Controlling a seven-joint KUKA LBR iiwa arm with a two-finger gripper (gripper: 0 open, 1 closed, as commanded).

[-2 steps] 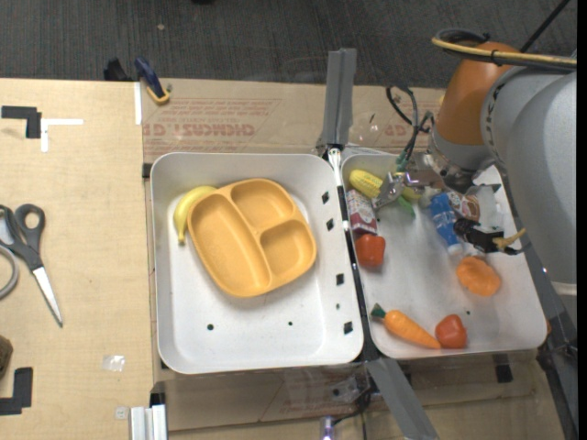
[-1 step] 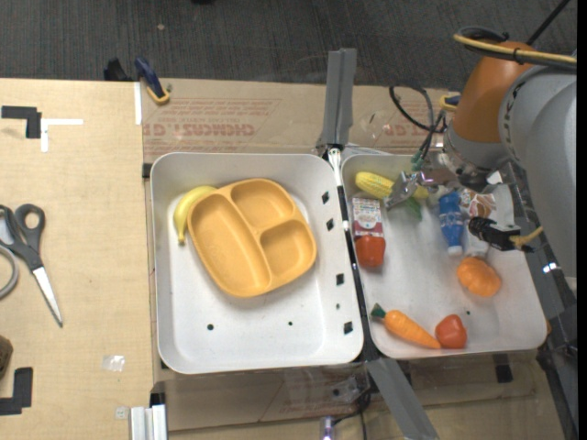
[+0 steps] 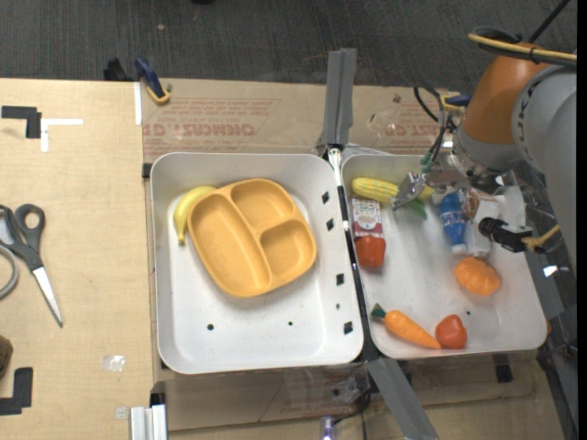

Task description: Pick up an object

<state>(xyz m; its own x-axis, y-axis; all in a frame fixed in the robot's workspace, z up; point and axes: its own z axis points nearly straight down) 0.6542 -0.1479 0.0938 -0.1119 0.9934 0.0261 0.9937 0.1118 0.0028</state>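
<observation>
Gripper point(image 3: 415, 191) hovers over the right bin point(image 3: 417, 278), beside the corn cob point(image 3: 375, 189). Whether its claw is clenched cannot be told.

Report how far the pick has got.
Done: the arm has reached into the right bin, with the gripper low at the back, beside the corn cob.
In hand: nothing visibly. The view does not show any object between its fingers.
Left: the grasp and lift. The ketchup bottle, blue bottle, orange, carrot and tomato all lie in the bin.
</observation>
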